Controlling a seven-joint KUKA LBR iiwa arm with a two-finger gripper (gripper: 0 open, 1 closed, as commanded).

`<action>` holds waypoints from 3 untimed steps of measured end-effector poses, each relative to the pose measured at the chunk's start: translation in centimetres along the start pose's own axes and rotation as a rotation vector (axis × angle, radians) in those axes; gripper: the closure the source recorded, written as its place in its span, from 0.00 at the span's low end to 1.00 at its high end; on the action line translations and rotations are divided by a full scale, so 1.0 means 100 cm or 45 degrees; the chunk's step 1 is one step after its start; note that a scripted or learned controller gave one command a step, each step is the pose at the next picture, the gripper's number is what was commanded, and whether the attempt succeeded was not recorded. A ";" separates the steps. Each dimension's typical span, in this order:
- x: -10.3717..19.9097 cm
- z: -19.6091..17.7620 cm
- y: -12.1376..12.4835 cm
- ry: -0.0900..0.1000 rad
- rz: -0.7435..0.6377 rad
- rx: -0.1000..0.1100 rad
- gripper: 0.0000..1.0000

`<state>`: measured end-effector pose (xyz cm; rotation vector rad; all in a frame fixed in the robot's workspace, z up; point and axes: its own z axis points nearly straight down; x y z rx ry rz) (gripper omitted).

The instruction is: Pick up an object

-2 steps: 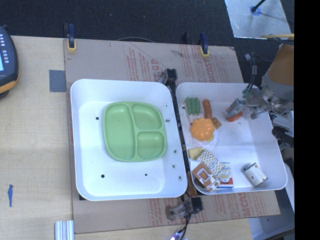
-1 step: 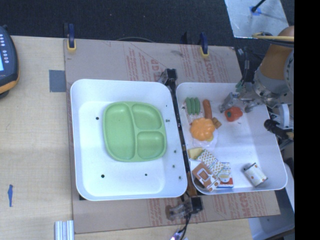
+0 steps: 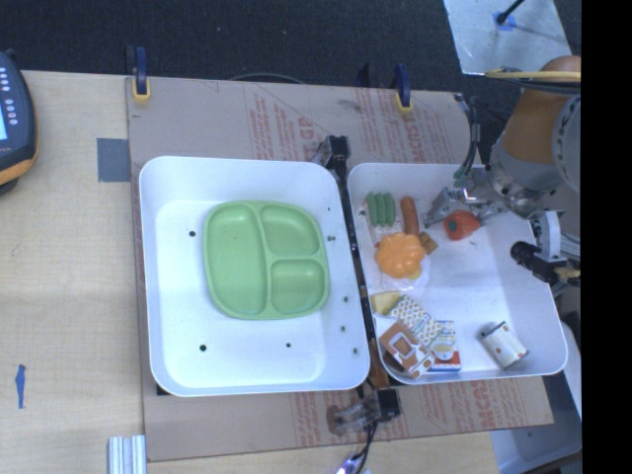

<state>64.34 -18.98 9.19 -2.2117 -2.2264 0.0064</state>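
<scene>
My gripper [image 3: 452,208] hangs over the far part of the right bin [image 3: 533,309], on the grey arm [image 3: 533,141] that reaches in from the right. A small red toy fruit with a green top [image 3: 462,226] lies directly below and beside the gripper tip; I cannot tell whether they touch. To its left lie an orange toy fruit [image 3: 400,255], a brown sausage [image 3: 410,214] and a green ribbed vegetable [image 3: 380,208].
The right bin's near part holds a yellow wedge [image 3: 386,303], patterned packets [image 3: 413,336] and a white cylinder [image 3: 503,345]. The left bin [image 3: 168,344] carries a green divided plate [image 3: 265,259]. A black clip [image 3: 337,150] sits between the bins at the back.
</scene>
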 end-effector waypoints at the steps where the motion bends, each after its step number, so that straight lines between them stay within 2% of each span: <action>1: -0.001 -0.011 0.001 -0.001 -0.003 0.000 1.00; 2: 0.050 0.000 0.014 0.000 -0.003 -0.001 1.00; 3: 0.138 -0.108 0.016 0.004 -0.008 -0.017 1.00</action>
